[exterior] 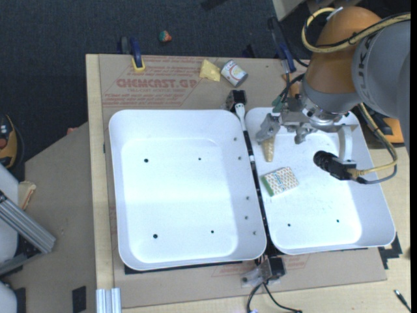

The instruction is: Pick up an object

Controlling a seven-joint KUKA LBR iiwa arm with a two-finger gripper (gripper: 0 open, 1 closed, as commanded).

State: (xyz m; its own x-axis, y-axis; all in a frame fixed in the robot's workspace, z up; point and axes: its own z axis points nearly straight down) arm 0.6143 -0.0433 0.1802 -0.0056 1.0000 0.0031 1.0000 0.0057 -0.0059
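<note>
Now the gripper (pixel 285 130) hangs open and unladen over the right bin (pixel 365 230); lower squarely astride the cone (pixel 268 150).

This is a robotics lab or test cell, not a home or shop. A grey industrial arm (pixel 378 57) with an orange band and loose cabling reaches over a desk (pixel 163 77) topped with a cardboard sheet printed with a supplier's name and clamped at its far edge, and two shallow white bins (pixel 182 188) sit side by side on it, held by black fittings. Dark carpet (pixel 65 18) lies beyond the desk, and a piece of aluminium framing (pixel 23 223) shows at the left edge.
</note>
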